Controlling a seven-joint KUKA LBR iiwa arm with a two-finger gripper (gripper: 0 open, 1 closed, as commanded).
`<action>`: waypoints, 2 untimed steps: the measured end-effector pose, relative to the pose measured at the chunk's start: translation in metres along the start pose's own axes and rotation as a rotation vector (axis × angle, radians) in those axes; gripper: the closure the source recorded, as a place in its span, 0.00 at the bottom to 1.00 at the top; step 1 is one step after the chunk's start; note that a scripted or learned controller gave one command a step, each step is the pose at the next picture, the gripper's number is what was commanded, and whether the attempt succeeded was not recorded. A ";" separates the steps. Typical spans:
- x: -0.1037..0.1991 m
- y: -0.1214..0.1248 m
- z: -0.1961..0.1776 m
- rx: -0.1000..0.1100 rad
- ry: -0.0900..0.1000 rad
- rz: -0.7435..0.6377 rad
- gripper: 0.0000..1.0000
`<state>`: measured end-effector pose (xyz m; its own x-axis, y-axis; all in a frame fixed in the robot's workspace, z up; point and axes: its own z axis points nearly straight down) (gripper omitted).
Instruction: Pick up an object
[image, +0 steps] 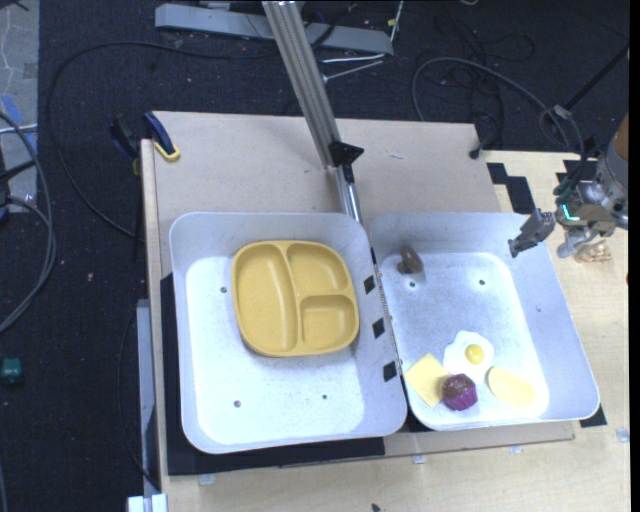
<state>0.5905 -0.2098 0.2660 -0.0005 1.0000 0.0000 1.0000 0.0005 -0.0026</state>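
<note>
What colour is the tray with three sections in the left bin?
The divided tray is mustard yellow, seen clearly in the camera view.

Left bin (200, 400): yellow divided plate (296, 298). Right bin (560, 330): fried egg (470, 352), purple piece (459, 392), two yellow slices (428, 378), brown lump (410, 262). Gripper (560, 232) at right rim, holding nothing.

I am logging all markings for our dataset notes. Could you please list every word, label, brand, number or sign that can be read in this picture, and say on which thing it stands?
None: no readable text stands on anything.
Yellow divided plate: plain, no marking.
White bins: no label; only small dark dots.
Toy foods, such as the fried egg: no print.
Hand: too small and blurred to show any marking.
</note>
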 end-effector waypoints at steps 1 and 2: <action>0.000 0.001 -0.001 -0.003 -0.001 -0.001 0.00; -0.005 0.002 0.061 0.002 0.001 0.001 0.00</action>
<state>0.5926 -0.2144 0.2048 0.0007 1.0000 0.0005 1.0000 -0.0007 -0.0046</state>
